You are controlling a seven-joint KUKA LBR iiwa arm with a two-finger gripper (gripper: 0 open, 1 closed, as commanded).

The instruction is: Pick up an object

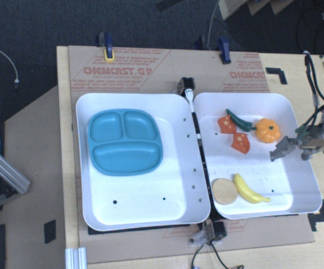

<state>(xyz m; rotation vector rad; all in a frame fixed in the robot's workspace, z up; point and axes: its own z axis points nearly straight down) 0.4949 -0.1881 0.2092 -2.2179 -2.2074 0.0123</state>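
The right bin [274, 106] holds several small items. An orange pumpkin-like toy [267, 130] lies near its far right. A dark green pepper [239, 120] and two red pieces [226, 124] [240, 143] sit to its left. A yellow banana [249, 189] and a tan round disc [225, 190] rest near the front edge. My gripper [292, 152] hangs over the right side of this bin, just right of and in front of the orange toy. It is open with nothing between its fingers.
The left bin [173, 195] carries a blue divided plate [125, 142]. Two blue clamps [108, 42] [224, 49] grip the bench's far edge. Cables [313, 83] hang at the right near the arm.
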